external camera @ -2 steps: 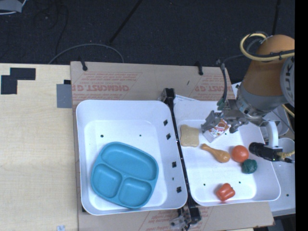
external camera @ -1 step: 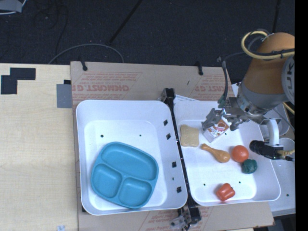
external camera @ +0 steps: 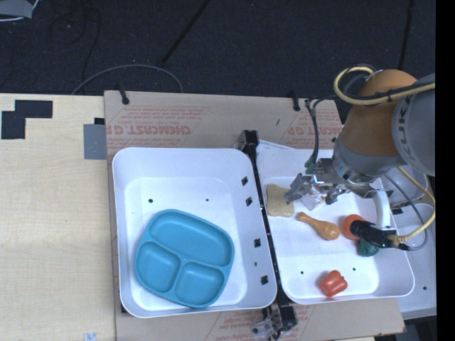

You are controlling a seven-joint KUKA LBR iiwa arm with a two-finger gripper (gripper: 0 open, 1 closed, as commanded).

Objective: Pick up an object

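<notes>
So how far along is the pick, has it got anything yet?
Nothing looks lifted yet. The gripper is low in the right bin, beside the beige piece; I can't tell if it has a hold. The tan gourd-shaped toy and red toy lie untouched. Grasp and lift remain.

The arm (external camera: 398, 130) is cut off by the right edge. The far right part of the right bin (external camera: 341, 261) is covered by the arm. The hand (external camera: 313, 189) is small and blurred; its fingers cannot be resolved. An orange item (external camera: 353, 225) and a dark green item (external camera: 370, 246) are partly hidden behind a black part and cables; their shapes cannot be determined. The tabletop (external camera: 50, 226) is cut off at the left and bottom edges.
</notes>
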